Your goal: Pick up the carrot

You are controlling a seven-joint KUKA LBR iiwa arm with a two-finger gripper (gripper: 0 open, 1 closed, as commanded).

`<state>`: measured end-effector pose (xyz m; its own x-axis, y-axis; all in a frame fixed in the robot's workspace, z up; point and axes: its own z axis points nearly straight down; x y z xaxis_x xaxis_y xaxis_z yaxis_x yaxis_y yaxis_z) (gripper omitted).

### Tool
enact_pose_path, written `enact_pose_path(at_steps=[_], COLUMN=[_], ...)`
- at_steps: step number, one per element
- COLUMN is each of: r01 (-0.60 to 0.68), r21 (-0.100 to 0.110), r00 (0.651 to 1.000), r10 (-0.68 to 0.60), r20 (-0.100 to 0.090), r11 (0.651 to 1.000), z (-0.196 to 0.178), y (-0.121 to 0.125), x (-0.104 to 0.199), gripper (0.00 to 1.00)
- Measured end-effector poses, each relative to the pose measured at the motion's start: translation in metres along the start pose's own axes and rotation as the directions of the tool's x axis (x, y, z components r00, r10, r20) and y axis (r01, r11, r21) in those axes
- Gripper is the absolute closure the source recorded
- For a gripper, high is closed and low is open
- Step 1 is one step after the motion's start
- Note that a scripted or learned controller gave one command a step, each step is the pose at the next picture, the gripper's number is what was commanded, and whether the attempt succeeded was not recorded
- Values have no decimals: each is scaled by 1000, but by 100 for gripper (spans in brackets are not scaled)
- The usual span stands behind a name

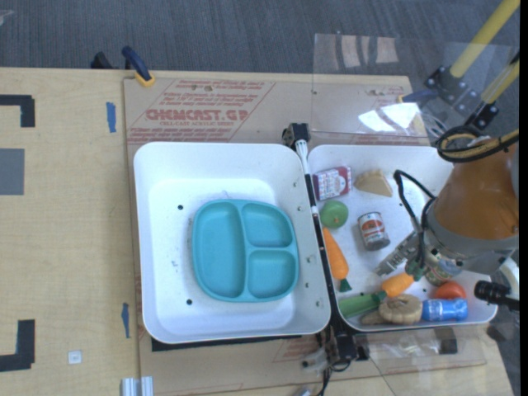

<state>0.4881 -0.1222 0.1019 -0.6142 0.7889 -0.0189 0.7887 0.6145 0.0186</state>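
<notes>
Along the right bin's [384, 159] left wall lies the carrot [335, 256], below a green ball [334, 214] and left of a can [373, 230]. Well right of it, the gripper [410, 261] hangs low over an orange piece [398, 285]; whether it is spread or closed I cannot tell. A teal plate [244, 250] sits in the left bin [157, 221].

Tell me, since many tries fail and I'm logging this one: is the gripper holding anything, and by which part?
It cannot be told. The gripper sits low in the right bin, apart from the carrot lying by the divider.
</notes>
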Motion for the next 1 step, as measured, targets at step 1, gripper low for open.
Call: enact_pose_path(at_steps=[1], r01=[-1], r21=[-5], r00=[1000], r10=[1], r20=[4], r11=[1000], z=[-10], y=[2], x=[-1], gripper=[100])
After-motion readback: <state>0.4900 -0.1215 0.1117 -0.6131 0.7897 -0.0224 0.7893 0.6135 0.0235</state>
